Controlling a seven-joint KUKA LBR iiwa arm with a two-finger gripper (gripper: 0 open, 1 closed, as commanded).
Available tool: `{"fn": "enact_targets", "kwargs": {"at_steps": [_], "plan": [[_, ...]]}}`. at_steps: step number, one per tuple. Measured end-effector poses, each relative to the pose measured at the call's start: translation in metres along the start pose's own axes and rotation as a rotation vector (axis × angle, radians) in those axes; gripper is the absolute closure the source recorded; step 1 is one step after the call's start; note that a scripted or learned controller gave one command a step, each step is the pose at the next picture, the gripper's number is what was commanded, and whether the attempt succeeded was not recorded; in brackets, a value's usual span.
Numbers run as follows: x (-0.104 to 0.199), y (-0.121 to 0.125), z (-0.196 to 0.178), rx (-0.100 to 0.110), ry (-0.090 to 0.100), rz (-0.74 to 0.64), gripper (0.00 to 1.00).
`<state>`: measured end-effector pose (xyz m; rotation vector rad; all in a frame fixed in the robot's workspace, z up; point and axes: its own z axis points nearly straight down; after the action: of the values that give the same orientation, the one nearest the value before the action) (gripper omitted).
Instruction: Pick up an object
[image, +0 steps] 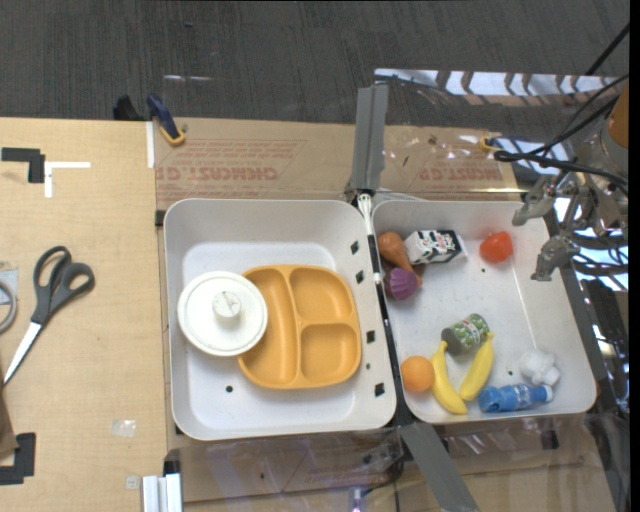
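Observation:
The right bin (520, 300) holds several small objects. A red ball (496, 247) lies at the back, with a black-and-white carton (435, 245) and a brown carrot-like piece (393, 247) to its left. A purple onion (402, 284) sits by the left wall and a green can (466, 333) in the middle. At the front are two yellow bananas (462, 376), an orange (417, 374), a blue bottle (515, 397) and a white lump (540, 365). My gripper (538, 238) hovers over the bin's back right corner, open, with nothing between its fingers, just right of the red ball.
The left bin (190, 400) holds a yellow divided plate (305, 325) and a round white lid (222, 312) overlapping its left side. Scissors (50, 290) lie on the bench at the far left. Cables (590, 130) hang at the upper right.

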<state>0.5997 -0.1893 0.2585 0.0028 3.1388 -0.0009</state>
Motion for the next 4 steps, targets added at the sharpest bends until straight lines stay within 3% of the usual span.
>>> {"fn": "enact_targets", "kwargs": {"at_steps": [1, 2, 3, 4], "plan": [[0.038, 0.008, 0.165, 0.001, -0.002, -0.230, 0.00], [0.058, 0.063, 0.166, -0.001, 0.000, -0.158, 0.00], [0.110, 0.000, 0.161, 0.007, -0.021, -0.358, 0.00], [0.014, 0.092, 0.165, 0.000, -0.004, -0.268, 0.00]]}}
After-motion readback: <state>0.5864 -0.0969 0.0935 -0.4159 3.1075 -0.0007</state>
